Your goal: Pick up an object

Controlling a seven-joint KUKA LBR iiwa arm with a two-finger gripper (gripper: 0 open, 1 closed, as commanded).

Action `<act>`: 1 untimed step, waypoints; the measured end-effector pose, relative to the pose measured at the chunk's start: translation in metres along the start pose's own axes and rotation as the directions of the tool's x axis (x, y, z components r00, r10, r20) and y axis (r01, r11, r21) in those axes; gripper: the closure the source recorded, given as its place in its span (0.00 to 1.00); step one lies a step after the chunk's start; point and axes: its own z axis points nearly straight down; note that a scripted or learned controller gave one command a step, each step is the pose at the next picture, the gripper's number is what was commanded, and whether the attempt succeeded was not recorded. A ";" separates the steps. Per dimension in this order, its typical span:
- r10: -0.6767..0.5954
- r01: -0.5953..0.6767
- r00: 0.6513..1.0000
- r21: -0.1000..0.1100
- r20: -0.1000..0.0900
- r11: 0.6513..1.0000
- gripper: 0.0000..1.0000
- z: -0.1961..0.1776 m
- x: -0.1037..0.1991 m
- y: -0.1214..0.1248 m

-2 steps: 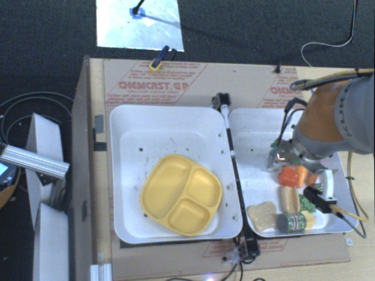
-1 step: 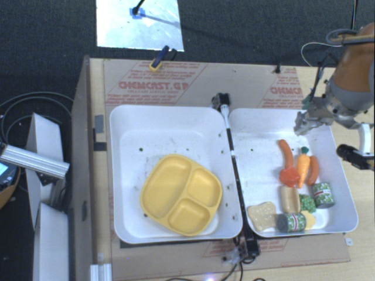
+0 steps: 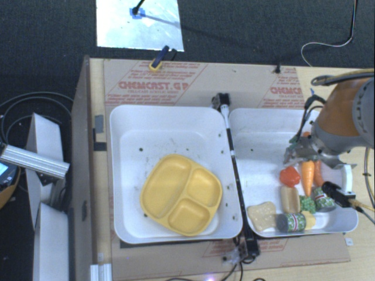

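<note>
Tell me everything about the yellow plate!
The plate is pale yellow and looks like smooth plastic. It has rounded corners and three sections: one big one on its left and two smaller ones on its right. It lies flat, right side up, turned at an angle, in the left bin, toward the near right corner. Nothing is on it, and it touches nothing except the bin floor.
</note>
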 end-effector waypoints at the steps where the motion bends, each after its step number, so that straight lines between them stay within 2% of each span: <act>1: 0.000 0.000 1.000 0.001 0.000 1.000 0.00 0.000 -0.009 -0.053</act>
